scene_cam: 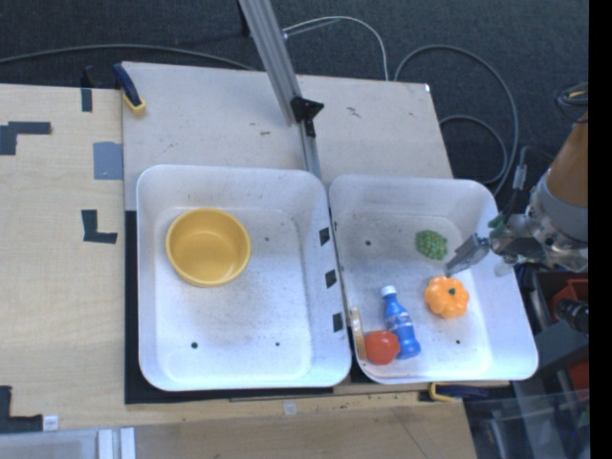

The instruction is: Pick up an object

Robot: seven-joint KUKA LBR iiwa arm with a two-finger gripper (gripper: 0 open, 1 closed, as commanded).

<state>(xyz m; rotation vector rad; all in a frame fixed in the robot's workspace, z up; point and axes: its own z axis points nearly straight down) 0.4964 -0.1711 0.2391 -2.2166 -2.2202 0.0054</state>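
Observation:
In the right bin (497,347) lie several objects: a green lumpy item (431,245), an orange pumpkin-shaped toy (447,296), a blue bottle with a white cap (399,321) and a red ball (381,346) touching the bottle. My gripper (483,256) hovers over that bin's right side, just up and right of the orange toy. It stands open, with one grey finger (466,255) slanting down toward the toy and nothing between the fingers.
A yellow bowl (208,247) sits in the left bin (229,352). A grey metal pole (273,46) slants down to the bins' shared rim. Cables lie on the dark floor behind the bench.

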